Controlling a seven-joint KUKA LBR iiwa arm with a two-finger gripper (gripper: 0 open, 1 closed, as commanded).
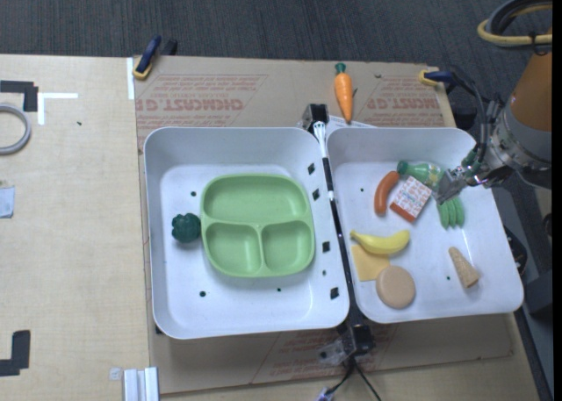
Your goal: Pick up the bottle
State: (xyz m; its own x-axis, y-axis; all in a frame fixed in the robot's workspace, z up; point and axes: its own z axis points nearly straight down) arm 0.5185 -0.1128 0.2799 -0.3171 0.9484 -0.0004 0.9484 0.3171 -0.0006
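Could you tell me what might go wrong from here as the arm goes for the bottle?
The bottle lies on its side, touching the red-and-white packet, so the gripper could drag or pinch the packet instead. The green beans sit just under the gripper and might get knocked. The bottle is also near the right bin's far wall, so it could roll away.

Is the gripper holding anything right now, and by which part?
It cannot be told. The gripper sits at the right bin beside the green bottle, but nothing visibly lies between its fingertips.
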